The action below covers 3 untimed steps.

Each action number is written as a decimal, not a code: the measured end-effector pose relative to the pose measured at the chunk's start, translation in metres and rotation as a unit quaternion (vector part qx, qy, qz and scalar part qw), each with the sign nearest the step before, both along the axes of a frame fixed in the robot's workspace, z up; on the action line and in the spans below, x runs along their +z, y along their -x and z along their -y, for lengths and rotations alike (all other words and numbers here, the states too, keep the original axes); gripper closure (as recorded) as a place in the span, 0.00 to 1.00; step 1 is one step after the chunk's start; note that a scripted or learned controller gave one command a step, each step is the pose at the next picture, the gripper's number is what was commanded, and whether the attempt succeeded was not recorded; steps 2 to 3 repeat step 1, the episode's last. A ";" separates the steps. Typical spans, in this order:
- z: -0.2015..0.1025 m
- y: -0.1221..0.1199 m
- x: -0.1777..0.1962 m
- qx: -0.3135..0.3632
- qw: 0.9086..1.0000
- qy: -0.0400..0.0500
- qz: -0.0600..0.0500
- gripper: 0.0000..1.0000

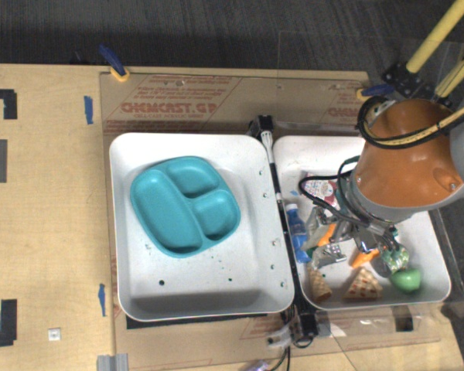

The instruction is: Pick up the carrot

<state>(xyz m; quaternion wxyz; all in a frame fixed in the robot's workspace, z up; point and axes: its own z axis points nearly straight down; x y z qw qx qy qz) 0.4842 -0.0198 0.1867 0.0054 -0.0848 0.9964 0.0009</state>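
While the arm [406, 157] hangs low over the right bin [441, 284], we read this as the reach/descend step, with no grasp confirmed. The orange band blocks most of the bin from about 12 to 3 o'clock of its centre.

End effector [342, 238]: sits near the bin's middle, among clutter. We can't tell whether it is open or closed, since the linkage and cables mask it.

Carrot [363, 258]: our best read is the small orange piece just at 4 o'clock from the end effector, lying flat on the bin floor. A second orange sliver at 9 o'clock of the end effector could be another part or another item; too small to call. We see nothing clamped.

Neighbours, all tight:
- green ball [407, 279] at 4 o'clock of the carrot, near
- two waffle-textured cones [363, 286], one at 6 o'clock, one at 8 o'clock
- blue item [296, 234] at the bin's 9 o'clock wall

Left bin [139, 284] holds a teal tray [187, 205]; irrelevant to this pick.

Next move, as we judge it: shift slightly toward 4 o'clock, align across the carrot's short axis, drop to the floor, close, then lift straight. Risk: catching a cone or nudging the ball instead. We'd verify the grasp on lift.
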 end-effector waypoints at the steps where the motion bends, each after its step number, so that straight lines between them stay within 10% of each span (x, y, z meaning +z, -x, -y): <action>1: 0.000 -0.002 0.009 -0.001 1.000 0.000 0.003 1.00; 3: 0.000 -0.002 0.009 -0.001 1.000 0.000 0.003 1.00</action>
